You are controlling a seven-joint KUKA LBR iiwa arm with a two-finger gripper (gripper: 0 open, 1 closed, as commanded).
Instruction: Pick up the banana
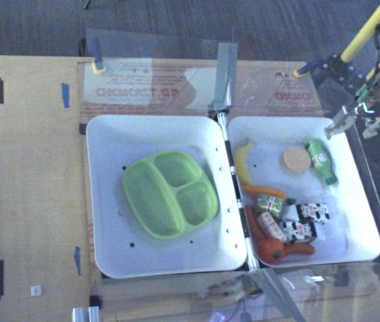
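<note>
While gripper [342, 121] hovering beyond right bin's [370, 247] far right corner, jaw state impossible to tell, curved yellow plastic banana [242, 163] lying against bin's left wall; looking light, stiff, slick; grasping mid-curve likely best.

Wooden bench [29, 200] bears two white bins [109, 247]
</note>
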